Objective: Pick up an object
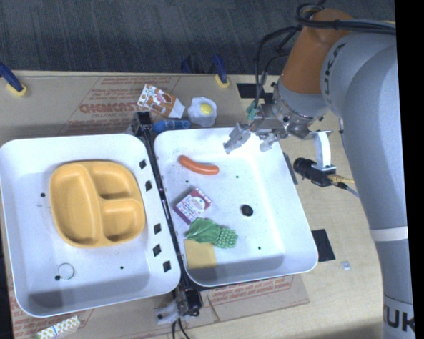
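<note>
In the right bin (286, 218) lie an orange hot dog (199, 165), a pink packet (193, 204), a green leafy toy (214, 234), a tan square block (201, 254) and a small dark disc (247, 211). My gripper (252, 140) hangs over the bin's back right corner, above and to the right of the hot dog. Its two fingers stand apart, open, with nothing between them.
The left bin (21, 213) holds a yellow divided tray (98, 202). Behind the bins on the cardboard lie a snack packet (152, 99), a blue item (168, 124) and a yellow and white item (203, 110). A wrapped candy (57, 330) lies at the front left.
</note>
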Controlling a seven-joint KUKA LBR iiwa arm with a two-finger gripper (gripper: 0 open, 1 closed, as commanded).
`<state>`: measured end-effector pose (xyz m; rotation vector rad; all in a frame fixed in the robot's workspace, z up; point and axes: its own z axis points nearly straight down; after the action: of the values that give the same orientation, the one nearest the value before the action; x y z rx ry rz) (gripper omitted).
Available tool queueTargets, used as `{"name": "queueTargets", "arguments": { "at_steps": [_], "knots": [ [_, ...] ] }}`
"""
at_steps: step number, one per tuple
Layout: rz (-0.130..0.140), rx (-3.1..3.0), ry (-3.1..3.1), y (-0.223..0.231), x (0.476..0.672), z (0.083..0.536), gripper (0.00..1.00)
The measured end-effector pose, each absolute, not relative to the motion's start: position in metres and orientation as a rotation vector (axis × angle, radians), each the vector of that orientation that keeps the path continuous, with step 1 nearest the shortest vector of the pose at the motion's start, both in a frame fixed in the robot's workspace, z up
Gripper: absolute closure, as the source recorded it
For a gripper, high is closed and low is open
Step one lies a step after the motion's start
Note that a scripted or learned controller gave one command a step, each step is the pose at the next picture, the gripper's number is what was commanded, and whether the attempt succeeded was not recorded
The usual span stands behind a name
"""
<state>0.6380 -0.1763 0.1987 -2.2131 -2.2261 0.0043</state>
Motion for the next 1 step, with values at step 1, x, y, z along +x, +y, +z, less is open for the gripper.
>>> {"name": "queueTargets", "arguments": {
  "at_steps": [1],
  "knots": [
    [0.006, -2.168, -2.267, -0.1270, 0.6536, 0.1175, 0.00]
  ]
}}
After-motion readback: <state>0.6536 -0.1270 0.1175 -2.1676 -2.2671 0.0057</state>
